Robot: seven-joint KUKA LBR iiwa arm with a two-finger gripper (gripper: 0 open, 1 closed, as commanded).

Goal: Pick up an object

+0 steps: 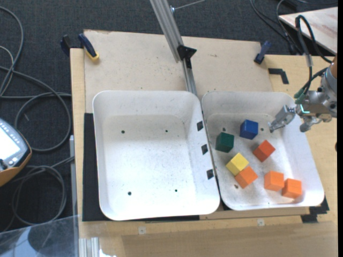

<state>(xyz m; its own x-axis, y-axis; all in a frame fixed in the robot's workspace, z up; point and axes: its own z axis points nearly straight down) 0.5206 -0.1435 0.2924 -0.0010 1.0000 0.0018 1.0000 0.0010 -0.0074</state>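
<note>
The right bin point(234, 107) holds several small cubes: a blue one point(248, 128), a dark green one point(225, 142), a red-orange one point(263, 150), a yellow one point(237, 163) and three orange ones point(246, 176) point(274, 180) point(292, 188). My gripper point(292, 124) hangs over the bin's far right side, above and to the right of the blue and red-orange cubes. It is open, and nothing sits between its fingers.
The left bin point(144, 159) lies beside the right one, with a row of black clips point(204, 149) along the shared wall. A slanted metal bar point(167, 20) rises from the back of the bench. Blue clamps point(89, 46) point(262, 52) hold the board's far corners.
</note>
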